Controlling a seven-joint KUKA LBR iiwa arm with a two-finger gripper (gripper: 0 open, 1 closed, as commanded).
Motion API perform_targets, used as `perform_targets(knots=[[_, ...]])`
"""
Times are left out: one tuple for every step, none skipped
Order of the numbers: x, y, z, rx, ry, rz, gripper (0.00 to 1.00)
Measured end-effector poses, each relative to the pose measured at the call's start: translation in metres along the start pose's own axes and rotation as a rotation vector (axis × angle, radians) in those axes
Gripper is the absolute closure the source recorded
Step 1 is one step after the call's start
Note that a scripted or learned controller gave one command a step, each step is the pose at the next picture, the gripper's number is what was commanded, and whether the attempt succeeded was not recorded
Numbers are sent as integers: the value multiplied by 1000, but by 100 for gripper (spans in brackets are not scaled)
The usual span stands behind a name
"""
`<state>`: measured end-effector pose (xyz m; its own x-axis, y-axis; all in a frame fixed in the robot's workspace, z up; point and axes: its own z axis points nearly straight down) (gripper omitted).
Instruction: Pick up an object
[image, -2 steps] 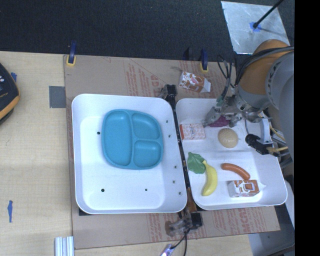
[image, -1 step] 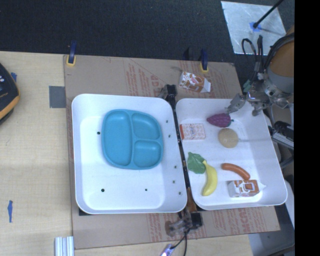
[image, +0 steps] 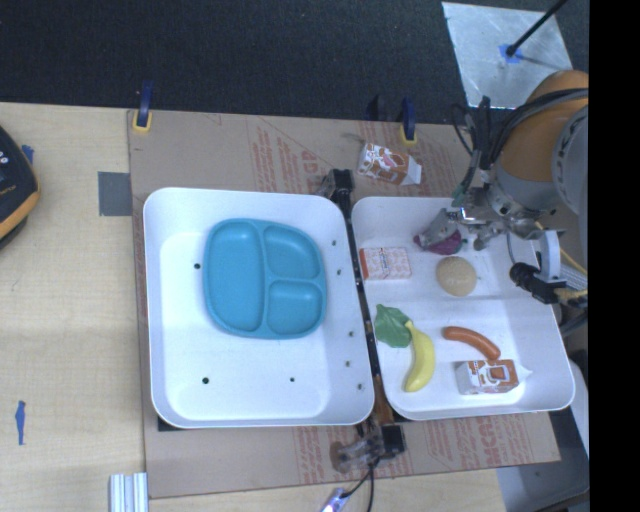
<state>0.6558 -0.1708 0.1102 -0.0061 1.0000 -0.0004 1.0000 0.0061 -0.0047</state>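
We log 2 white bins side by side on brown cardboard. Nearest the camera, in the right bin, a small carton lies flat by the front rim, a sausage just behind it. Left of these a banana lies with its upper end touching a green leafy piece close to the bin's left wall.

Mid bin: a round tan ball, and to its left a flat white packet with red print. These 2 sit apart.

The left bin carries 1 blue plate with 3 compartments, lying flat toward the back.

At the back of the right bin a purple item rests near the rim. The gripper sits low, just beside and above it; whether the jaws are spread or closed, we cannot tell, and nothing shows between them. The arm's orange band is at the far right.

Beyond the bins, another small packet lies on the cardboard.
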Motion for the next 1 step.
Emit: perform_targets(knots=[[12, 0, 18, 1, 0, 0, 0]])
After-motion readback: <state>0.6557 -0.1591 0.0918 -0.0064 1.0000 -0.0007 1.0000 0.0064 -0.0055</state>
